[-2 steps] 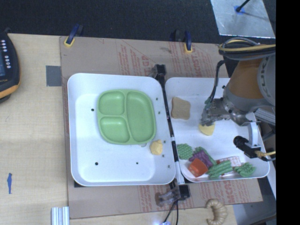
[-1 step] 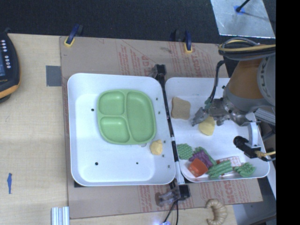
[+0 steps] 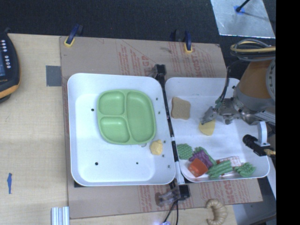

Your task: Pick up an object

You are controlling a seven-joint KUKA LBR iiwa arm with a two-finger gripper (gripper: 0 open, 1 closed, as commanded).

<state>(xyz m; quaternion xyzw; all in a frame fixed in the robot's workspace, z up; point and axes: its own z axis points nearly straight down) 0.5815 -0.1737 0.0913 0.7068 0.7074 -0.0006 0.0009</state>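
Note:
My gripper point(image 3: 209, 117) hangs low in the right bin point(image 3: 197, 86), near its middle, on the arm point(image 3: 255, 86) that comes in from the right. A pale yellow lump point(image 3: 207, 128) lies directly under its tip, touching it or nearly so. A tan slice of bread point(image 3: 180, 108) rests to the gripper's left. Along the bin's front edge lies a heap of toy food: a green bumpy piece point(image 3: 184, 150), a purple one point(image 3: 202, 154), a red one point(image 3: 198, 168) and green pods point(image 3: 220, 168).
The left bin point(image 3: 84, 139) holds a green divided plate point(image 3: 126, 116) and a small yellow piece point(image 3: 156, 147) by its right wall. A tan curled object point(image 3: 216, 211) lies on the cardboard in front of the bins. A black pendant point(image 3: 6, 64) sits at the far left.

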